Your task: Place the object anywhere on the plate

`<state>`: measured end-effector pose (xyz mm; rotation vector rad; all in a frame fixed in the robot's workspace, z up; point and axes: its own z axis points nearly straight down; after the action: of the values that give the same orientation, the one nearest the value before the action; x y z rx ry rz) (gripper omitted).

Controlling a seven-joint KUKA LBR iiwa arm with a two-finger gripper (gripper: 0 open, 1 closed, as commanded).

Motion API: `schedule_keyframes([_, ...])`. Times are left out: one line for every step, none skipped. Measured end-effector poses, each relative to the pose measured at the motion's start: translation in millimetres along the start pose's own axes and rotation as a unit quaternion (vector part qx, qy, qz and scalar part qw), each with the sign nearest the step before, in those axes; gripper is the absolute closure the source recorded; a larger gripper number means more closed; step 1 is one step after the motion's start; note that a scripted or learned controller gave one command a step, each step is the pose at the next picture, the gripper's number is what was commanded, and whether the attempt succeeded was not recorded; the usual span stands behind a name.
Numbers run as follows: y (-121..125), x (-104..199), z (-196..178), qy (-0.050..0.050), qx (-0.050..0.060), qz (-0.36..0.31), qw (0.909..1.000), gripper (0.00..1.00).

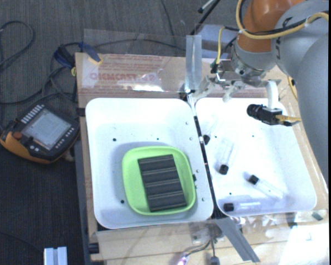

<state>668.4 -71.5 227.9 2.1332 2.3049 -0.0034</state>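
Note:
A light green square plate [131,167] sits in the left bin [102,120]. A dark grey ribbed block [163,182] lies flat on the plate, near its middle. My gripper [219,90] hangs over the back left corner of the right bin [289,148], far from the plate. It is open, with nothing between its fingers.
Three clear vials with black caps lie in the right bin: one [225,154] near the divider, one [263,185] to the right, one [244,205] at the front. A black fitting [263,113] juts from the arm. A teach pendant [41,132] lies left of the bench.

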Motion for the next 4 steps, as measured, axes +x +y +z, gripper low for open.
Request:
schedule_keyframes([1.9, 21.1, -21.7, -0.001, -0.001, -0.092, 0.9958, 0.00])
schedule_keyframes([6.1, 81.8, 8.9, 0.002, 0.000, -0.060, 0.9982, 0.00])
schedule_keyframes([6.8, 85.4, -1.7, 0.002, -0.001, -0.063, 0.9980, 0.00])
schedule_keyframes([6.9, 89.1, 0.2, 0.002, 0.000, -0.052, 0.9986, 0.00])
